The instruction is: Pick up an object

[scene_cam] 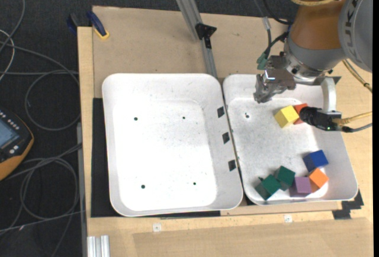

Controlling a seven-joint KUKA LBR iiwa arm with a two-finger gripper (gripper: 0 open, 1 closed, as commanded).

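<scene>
Left bin: no objects. Right bin: green blocks, purple block, orange block and blue block clustered at the near edge; yellow block farther back. The tool hovers over the far end, left of the yellow block, holding nothing visible. Its opening cannot be judged. Pick not yet made.

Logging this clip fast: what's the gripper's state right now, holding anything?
Gripper: cannot be told if open or closed; nothing visibly held. It hangs over the right bin, left of the yellow block.
</scene>
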